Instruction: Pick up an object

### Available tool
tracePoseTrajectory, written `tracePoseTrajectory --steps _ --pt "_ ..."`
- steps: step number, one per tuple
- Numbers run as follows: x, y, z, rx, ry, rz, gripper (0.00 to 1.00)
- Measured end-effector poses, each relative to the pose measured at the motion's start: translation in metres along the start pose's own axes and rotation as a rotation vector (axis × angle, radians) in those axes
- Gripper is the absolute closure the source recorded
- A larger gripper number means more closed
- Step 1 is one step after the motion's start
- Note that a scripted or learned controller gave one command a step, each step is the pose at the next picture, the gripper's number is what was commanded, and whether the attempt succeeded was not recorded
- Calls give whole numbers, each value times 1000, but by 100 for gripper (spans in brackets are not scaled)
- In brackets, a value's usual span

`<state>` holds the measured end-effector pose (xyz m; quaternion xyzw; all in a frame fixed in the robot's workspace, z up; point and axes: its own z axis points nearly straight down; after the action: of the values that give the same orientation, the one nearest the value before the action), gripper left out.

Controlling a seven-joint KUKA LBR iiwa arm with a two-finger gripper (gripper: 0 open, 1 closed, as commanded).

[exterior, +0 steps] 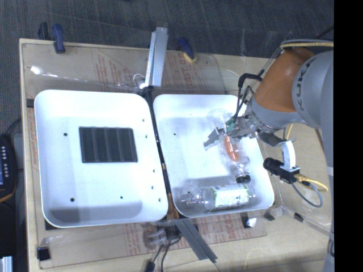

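Two shallow white plastic bins with rounded corners sit side by side on the worktop. The left bin holds one thing: a flat dark rectangular ribbed panel, lying level near its middle.

The right bin holds two clear plastic bottles. One clear bottle with orange contents lies towards the bin's right side, its long axis running from far-left to near-right, with the dark cap at the near end. The second, a clear bottle with a pale label, lies along the near wall, its long axis running left to right.

The grey arm with its orange band reaches in from the right, and the tool sits low over the far end of the orange bottle. Whether it is apart or clamped cannot be made out.
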<state>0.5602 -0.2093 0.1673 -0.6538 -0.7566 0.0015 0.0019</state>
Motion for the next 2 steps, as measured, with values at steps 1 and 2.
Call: tracePoseTrajectory --steps 1,2 --pt "-2 2 -23 -4 -1 -27 0" --pt "-6 32 -2 -3 -1 -70 0"
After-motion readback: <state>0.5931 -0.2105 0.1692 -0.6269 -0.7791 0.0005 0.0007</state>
